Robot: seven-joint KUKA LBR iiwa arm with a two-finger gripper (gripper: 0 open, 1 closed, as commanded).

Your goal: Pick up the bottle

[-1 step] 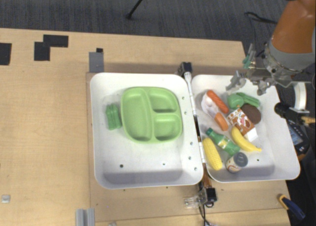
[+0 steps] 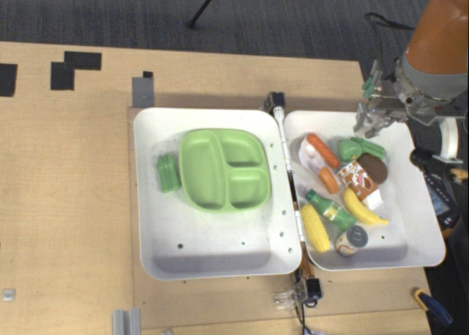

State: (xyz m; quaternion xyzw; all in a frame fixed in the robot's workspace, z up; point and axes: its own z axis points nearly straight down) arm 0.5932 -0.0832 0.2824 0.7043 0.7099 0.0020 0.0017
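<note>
The bottle (image 2: 329,207) is small and green. It lies on its side in the right bin (image 2: 410,249), between the corn cob (image 2: 316,227) and the banana (image 2: 363,209). My gripper (image 2: 371,122) hangs over the far edge of that bin, above a green vegetable (image 2: 360,149). It is well apart from the bottle, up and to the right of it in the view. Nothing shows in the gripper.
The right bin also holds a carrot (image 2: 323,151), a white packet (image 2: 311,156), a red-and-white box (image 2: 358,179), a brown round item (image 2: 374,169) and a can (image 2: 353,239). A green divided plate (image 2: 223,168) and a small green ridged item (image 2: 168,173) lie in the left bin (image 2: 154,253).
</note>
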